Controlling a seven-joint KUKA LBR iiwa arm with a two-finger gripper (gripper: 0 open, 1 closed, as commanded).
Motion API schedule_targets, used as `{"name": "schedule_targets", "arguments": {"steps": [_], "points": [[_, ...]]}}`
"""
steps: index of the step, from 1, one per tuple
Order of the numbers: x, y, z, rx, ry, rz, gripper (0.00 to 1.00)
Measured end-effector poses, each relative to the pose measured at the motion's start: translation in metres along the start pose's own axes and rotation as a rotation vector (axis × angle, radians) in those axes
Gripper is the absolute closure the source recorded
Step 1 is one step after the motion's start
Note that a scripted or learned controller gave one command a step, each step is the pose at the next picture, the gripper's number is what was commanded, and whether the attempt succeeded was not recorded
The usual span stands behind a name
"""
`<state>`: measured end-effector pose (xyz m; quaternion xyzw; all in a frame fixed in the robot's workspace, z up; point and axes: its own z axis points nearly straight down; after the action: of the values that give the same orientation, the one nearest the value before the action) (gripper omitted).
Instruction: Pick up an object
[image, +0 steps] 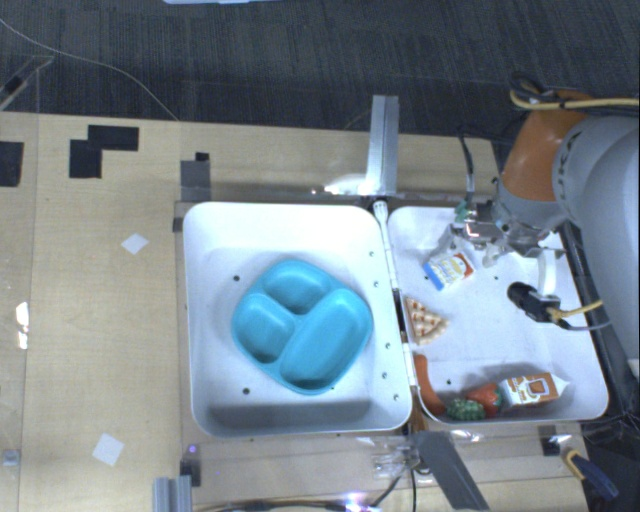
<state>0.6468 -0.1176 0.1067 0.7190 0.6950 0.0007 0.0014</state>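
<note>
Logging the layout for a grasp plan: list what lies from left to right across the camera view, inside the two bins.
Blue divided plate → pizza slice toy → small blue-and-white carton → end effector → orange juice carton.

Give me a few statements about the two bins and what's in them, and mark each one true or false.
1. A blue divided plate lies in the left bin. True.
2. The pizza slice lies in the left bin. False: it is in the right bin, near the wall between the bins.
3. The gripper is over the right bin's far part, close to a small white and blue carton. True.
4. The orange juice carton stands at the right bin's far edge. False: it lies near the front edge, beside a red and green toy.
5. The arm reaches in from the left. False: from the right.
</note>
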Motion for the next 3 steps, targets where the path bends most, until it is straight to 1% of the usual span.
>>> {"name": "schedule_targets", "arguments": {"steps": [1, 2, 3], "points": [[0.030, 0.000, 0.010, -0.024, -0.006, -0.273, 0.00], [0.028, 0.018, 0.010, -0.019, -0.003, -0.378, 0.00], [0.016, 0.011, 0.010, -0.015, -0.012, -0.752, 0.00]]}}
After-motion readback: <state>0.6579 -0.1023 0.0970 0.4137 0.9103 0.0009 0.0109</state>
